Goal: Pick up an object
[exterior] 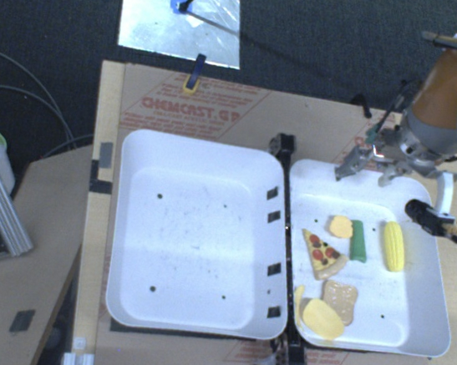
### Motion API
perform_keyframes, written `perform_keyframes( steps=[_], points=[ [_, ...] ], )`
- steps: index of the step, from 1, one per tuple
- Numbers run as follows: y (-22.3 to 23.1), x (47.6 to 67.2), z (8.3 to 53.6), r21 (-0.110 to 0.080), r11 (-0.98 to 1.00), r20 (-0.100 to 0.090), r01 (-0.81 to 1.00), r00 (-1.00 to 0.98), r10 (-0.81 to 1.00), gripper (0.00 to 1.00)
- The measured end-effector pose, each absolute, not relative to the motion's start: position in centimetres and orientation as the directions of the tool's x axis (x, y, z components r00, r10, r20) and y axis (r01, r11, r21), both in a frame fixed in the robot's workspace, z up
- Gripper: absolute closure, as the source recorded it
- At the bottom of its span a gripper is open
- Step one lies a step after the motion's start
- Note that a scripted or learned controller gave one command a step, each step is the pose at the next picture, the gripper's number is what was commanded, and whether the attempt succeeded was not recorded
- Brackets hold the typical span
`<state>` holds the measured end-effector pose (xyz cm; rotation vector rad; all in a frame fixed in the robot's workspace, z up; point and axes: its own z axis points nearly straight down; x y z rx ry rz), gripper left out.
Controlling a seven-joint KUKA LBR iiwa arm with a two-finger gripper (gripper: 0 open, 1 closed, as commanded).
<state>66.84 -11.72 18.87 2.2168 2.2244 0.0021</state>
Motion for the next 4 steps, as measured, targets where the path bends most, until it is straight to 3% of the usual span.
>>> perform_keyframes(
  steps=[1, 2, 3, 4],
  points=[
    [-11.4, 56.3, 8.8, -0.005, -0.003, 0.003, 1.000, 0.003, 1.000, 0.00],
    [-8.4, 53.9, 8.4, -0.002, 0.004, 0.002, 1.000, -0.004, 1.000, 0.00],
    [-8.6, 57.3, 8.9, 0.005, 0.005, -0.001, 1.000, -0.005, 1.000, 0.00],
    [-8.6, 57.2, 9.9, 0.005, 0.003, 0.000, 1.000, -0.003, 1.000, 1.00]
  ],
)
